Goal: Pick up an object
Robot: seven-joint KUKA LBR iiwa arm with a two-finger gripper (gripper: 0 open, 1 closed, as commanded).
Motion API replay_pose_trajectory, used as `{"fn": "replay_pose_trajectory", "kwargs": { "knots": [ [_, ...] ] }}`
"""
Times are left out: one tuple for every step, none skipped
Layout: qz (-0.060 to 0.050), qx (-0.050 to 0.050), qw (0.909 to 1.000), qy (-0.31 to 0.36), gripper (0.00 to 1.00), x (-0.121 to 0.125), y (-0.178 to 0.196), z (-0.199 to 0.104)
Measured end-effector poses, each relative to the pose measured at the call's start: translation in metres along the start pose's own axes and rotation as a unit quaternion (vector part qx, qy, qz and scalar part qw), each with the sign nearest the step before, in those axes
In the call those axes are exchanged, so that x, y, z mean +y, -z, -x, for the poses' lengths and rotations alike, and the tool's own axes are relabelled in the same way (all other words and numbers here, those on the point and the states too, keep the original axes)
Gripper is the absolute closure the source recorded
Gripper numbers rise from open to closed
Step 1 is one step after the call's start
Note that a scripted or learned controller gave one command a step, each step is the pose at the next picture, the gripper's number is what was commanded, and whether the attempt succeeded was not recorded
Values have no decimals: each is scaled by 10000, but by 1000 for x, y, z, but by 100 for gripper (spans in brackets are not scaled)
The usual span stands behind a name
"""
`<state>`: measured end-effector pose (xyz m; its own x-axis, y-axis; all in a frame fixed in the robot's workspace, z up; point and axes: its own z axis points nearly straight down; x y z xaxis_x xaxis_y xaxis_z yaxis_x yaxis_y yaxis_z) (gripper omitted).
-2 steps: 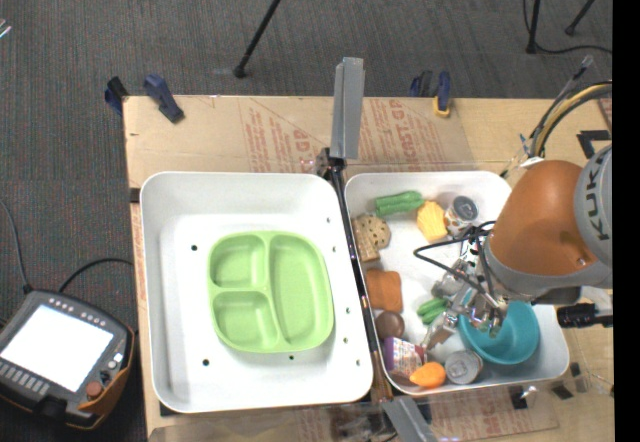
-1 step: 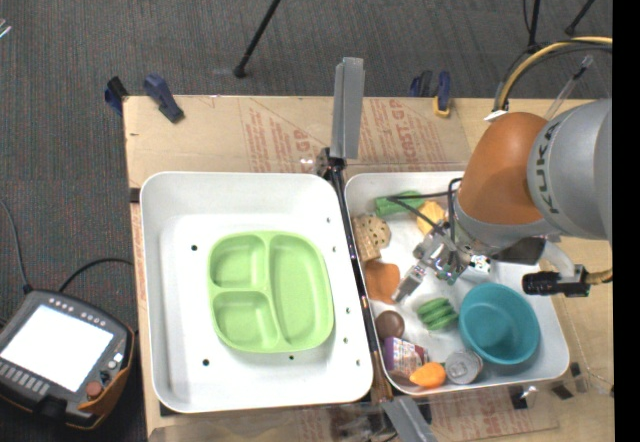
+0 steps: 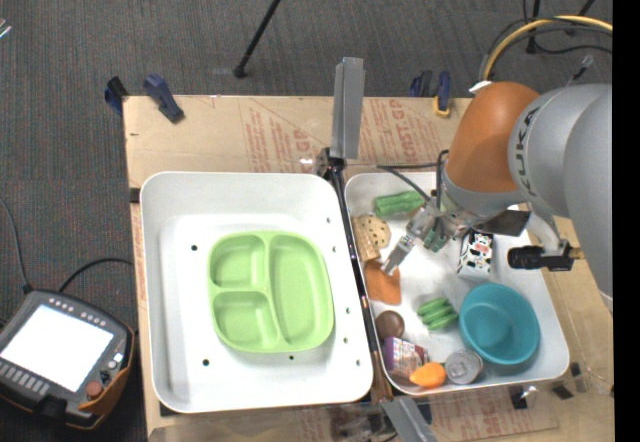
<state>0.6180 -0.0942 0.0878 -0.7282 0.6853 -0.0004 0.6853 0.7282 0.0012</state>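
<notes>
While the two-finger gripper [image 3: 397,260] hangs slightly open and holding nothing, the orange wedge-shaped toy piece [image 3: 383,284] lies just below its fingertips. It is probably light, stiff and smooth; gripping across its narrow sides seems best.

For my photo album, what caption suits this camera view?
Grey robot arm's tool hovers over an orange wedge-shaped toy in the cluttered right white bin; a green divided plastic tray lies in the left bin.

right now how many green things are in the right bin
2: one green piece lies near the far wall of the right bin, and another green piece sits just left of the teal bowl. The arm may hide others.
</notes>
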Motion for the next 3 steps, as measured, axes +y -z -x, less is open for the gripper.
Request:
{"fn": "replay_pose_trajectory", "kwargs": {
  "knots": [
    [-9, 2, 9998, 191, 0, -75, 0, -36],
    [95, -146, 9998, 127, 0, -101, 8, -85],
    [58, -75, 9998, 146, 100, -102, 15, -88]
  ]
}}
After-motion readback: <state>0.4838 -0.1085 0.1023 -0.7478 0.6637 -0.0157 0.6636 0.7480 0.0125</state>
